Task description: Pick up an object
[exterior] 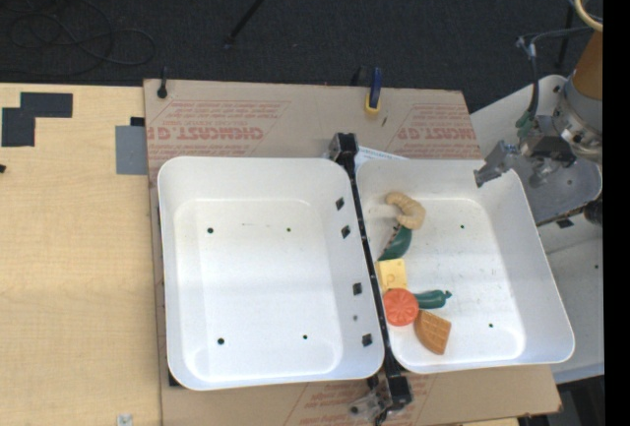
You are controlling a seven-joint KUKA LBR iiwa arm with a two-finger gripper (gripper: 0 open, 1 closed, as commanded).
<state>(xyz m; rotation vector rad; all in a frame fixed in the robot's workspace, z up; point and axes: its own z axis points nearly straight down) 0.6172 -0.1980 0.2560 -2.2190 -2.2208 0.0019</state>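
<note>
From above, 2 white bins sit side by side on a brown cardboard sheet [295,119]. The left bin [187,217] has a bare white floor with small dark dots. The right bin [512,247] holds all the toys, and they lie close to its left wall. A tan curved piece [406,209] lies near the top. Just below it is a dark green piece [398,241]. Under that is a small yellow block [392,273]. A round red-orange piece [400,307] touches the yellow block. A small green piece [433,297] lies just beside the red one. A brown wedge [433,332] is lowest.

The gripper [514,154] hangs at the top right edge of the right bin, well apart from the toys. It holds nothing.
</note>
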